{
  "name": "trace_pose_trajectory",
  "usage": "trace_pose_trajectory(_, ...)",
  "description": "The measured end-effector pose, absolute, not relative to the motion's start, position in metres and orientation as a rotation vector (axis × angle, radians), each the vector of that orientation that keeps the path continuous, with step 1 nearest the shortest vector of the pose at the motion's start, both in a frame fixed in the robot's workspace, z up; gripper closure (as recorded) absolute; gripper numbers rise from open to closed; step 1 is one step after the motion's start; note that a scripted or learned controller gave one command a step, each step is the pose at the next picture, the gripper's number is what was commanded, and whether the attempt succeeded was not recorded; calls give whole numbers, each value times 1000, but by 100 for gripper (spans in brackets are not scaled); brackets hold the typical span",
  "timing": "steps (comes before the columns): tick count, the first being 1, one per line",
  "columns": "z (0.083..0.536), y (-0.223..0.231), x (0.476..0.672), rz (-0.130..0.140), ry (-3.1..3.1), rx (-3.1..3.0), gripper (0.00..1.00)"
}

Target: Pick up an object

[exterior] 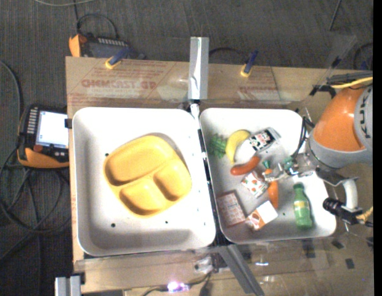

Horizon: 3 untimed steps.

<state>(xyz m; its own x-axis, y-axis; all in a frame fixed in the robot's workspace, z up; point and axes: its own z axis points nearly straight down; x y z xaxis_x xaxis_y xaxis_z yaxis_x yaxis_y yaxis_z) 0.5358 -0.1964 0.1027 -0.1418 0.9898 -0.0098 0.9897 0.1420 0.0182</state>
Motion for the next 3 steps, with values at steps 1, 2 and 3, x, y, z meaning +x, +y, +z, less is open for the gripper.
trace_pose_trajectory(1,93,-218,513,17,2295,2120,100)
trace_pose_trajectory(2,223,-142,513,-3,2142,2298,100)
trace_pose_trajectory(3,227,-114,603,-8,1887,2511,100)
